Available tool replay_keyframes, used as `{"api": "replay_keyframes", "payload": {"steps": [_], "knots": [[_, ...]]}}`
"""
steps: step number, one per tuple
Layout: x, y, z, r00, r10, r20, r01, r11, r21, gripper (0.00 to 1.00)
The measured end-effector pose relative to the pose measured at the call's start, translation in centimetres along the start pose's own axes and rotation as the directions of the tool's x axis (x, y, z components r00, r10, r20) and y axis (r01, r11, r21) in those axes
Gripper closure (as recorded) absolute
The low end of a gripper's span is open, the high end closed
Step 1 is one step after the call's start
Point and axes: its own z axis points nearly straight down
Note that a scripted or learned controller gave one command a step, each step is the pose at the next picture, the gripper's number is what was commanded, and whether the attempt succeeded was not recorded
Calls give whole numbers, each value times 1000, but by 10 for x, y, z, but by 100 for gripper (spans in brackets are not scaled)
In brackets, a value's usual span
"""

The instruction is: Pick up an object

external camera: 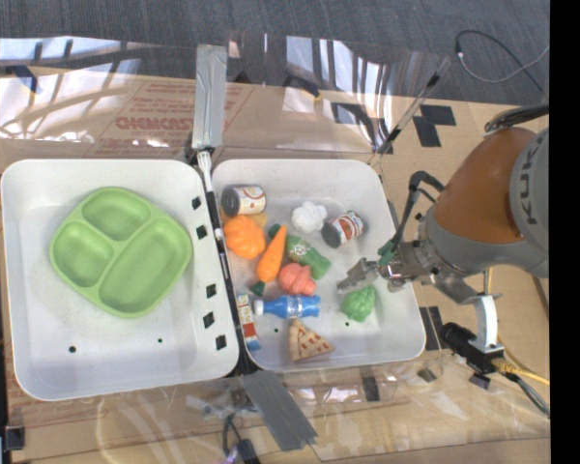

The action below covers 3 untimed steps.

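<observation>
Toys crowd the right bin [391,211] where my tool [360,276] hangs, reaching in over that bin's right wall. Whether my tool is released or clenched I cannot tell, and nothing shows as caught in it. Just below my tool sits a green broccoli piece [360,304], very near, though I cannot tell if it touches. Up and a little to the left of my tool lies a small can with a red label [346,227], and beside that a white cauliflower-like piece [310,217]. Further left of my tool are a pink lumpy piece [296,278], an orange carrot [272,254] lying at a slant, and an orange pumpkin [243,237]. A second can [245,200] lies on its side at the far upper left of this bin. Down and left of my tool are a blue bottle [290,306] lying flat and a pizza slice [307,342]. Well beyond all these, in the left bin [39,346], rests a green divided plate [122,250].
</observation>
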Motion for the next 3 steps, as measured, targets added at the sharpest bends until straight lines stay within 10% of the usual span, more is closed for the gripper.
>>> {"api": "replay_keyframes", "payload": {"steps": [1,2,3], "knots": [[-14,51,100,996,-86,2,86,996,-5,0],[-16,84,60,999,37,1,-37,999,-2,0],[26,57,100,997,-75,0,75,997,-3,0]]}}
